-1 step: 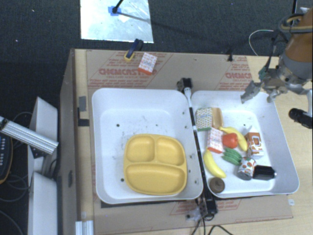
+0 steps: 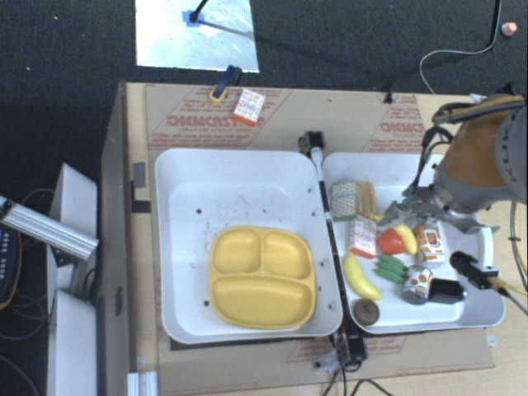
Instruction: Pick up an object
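Observation:
The right bin (image 2: pixel 487 312) holds several small items. Among them are a yellow banana (image 2: pixel 360 276), a red-and-white packet (image 2: pixel 361 236), a green patterned pack (image 2: pixel 344 199), a red fruit (image 2: pixel 390 242) beside a yellow one (image 2: pixel 407 238), green pods (image 2: pixel 390 267), an orange carton (image 2: pixel 430 244), a small can (image 2: pixel 418 283), a black block (image 2: pixel 446 290) and a brown round piece (image 2: pixel 365 311). My gripper (image 2: pixel 406 211) hangs low over the bin's middle, just above the red and yellow fruit, with the grey and orange arm (image 2: pixel 483 151) behind it. No item shows between its tips.
The left bin (image 2: pixel 177 180) carries a yellow divided plate (image 2: pixel 262 275). On the cardboard behind the bins lie a small red-and-white box (image 2: pixel 249 106) and a blue-and-yellow piece (image 2: pixel 224 83). A black clamp (image 2: pixel 312 143) sits on the divider between the bins.

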`<state>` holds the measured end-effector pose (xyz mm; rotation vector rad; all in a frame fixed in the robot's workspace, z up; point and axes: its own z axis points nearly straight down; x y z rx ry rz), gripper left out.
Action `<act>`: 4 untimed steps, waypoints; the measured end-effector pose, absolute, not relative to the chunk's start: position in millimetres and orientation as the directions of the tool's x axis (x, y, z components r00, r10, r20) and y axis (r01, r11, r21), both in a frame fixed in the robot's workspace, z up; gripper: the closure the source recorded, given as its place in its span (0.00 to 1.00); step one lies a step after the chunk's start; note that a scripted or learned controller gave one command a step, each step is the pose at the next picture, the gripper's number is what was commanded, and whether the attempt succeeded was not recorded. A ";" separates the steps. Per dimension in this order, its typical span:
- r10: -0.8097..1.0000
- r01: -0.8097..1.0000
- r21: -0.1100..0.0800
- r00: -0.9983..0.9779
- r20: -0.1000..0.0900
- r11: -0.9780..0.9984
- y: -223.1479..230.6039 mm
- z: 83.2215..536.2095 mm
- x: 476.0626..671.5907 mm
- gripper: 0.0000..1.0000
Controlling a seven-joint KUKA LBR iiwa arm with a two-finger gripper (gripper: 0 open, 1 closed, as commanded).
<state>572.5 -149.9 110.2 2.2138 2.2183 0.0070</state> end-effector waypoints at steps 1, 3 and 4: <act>1.000 1.000 0.023 0.000 -0.006 0.000 -118.6 91.4 553.3 0.00; 1.000 1.000 0.001 -0.004 0.001 0.004 -89.5 84.3 580.3 0.00; 1.000 1.000 0.001 -0.001 0.000 0.001 -102.0 84.2 538.5 0.00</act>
